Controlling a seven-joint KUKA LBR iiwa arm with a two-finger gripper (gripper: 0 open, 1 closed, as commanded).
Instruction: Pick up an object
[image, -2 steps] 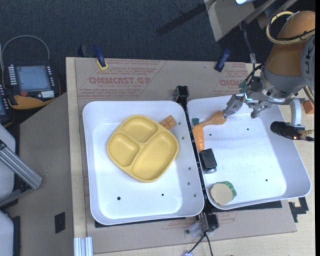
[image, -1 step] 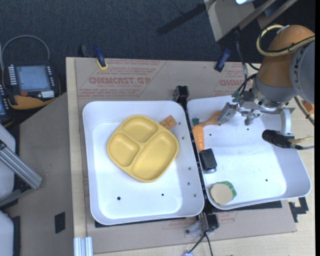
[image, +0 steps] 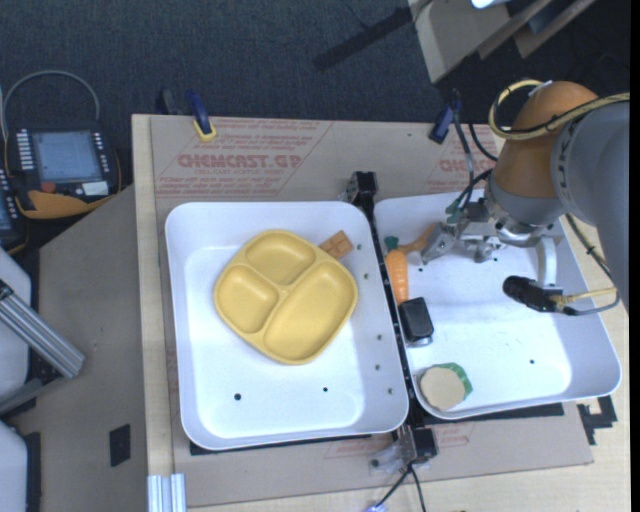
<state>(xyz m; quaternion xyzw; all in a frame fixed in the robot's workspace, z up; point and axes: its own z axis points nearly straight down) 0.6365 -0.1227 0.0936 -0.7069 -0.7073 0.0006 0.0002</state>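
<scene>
Nearest the front edge of the right bin lies a round tan disc backed with green, like a small sandwich. Just behind it sits a small black block, and behind that an orange carrot with a green tip lies along the bin's left wall. The left bin holds a yellow divided plate, with a brown wooden block touching its far rim. Over the right bin's far part hangs the gripper, near the carrot; whether it is released or clenched I cannot tell.
</scene>
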